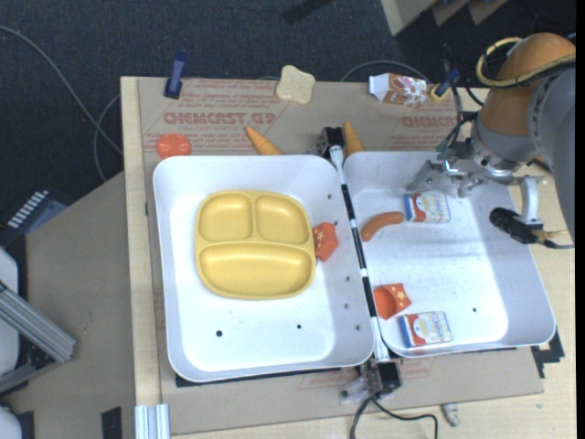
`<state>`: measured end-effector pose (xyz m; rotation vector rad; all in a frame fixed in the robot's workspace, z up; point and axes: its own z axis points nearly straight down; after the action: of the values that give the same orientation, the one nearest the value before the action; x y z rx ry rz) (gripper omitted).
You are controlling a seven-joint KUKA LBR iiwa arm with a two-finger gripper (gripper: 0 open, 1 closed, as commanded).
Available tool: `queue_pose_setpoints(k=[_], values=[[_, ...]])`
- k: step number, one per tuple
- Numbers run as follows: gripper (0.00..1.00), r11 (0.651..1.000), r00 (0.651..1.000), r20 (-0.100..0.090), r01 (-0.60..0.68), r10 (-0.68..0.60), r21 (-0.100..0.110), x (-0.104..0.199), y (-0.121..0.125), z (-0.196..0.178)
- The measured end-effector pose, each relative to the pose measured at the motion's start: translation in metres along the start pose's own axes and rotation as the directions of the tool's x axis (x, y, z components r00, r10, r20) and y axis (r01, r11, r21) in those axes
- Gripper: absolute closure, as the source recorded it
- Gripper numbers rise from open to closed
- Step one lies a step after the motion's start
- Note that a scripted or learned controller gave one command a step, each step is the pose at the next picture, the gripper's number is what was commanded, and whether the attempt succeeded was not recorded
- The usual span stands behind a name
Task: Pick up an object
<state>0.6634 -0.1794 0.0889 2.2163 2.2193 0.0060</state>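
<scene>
White plastic forms the two shallow bins sitting side by side on the desk (228, 126), whose brown top carries printed red lettering. In the left bin (183, 337) lies a yellow divided tray (254, 243) with three compartments, and a small red carton (325, 240) rests just beside the tray's right edge. The right bin (512, 309) holds several things: a sausage (381, 224) lying at a slant near the bin's left wall, a small milk carton (428, 208) with a red and blue print just to its right, a second red carton (391, 300) near the lower left, and another milk carton (426, 327) lying flat close to the near rim. The grey arm (530, 90) with its orange band comes in from the right, and the end effector (441, 174) hangs over the far part of the right bin, just above and beside the upper milk carton. Whether it is released or clenched cannot be told from this slanted view, and nothing can be seen gripped in it. Beyond the bins on the desk lie a slice of toy bread (295, 83), a carrot (262, 141), an orange round piece (173, 144), a blue item (175, 73) at the far edge, and one more carton (399, 89) lying on its side.
</scene>
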Motion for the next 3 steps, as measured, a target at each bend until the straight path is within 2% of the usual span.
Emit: queue_pose_setpoints(k=[1, 2, 3], values=[[0.0, 1.0, 1.0, -0.004, 0.0, 0.0, 0.008, 0.078, -0.011, 0.004], [1.0, 1.0, 1.0, 0.003, -0.003, 0.003, 0.008, 0.073, -0.01, -0.01], [1.0, 1.0, 1.0, -0.001, 0.0, 0.0, 0.004, 0.105, -0.052, -0.098]])
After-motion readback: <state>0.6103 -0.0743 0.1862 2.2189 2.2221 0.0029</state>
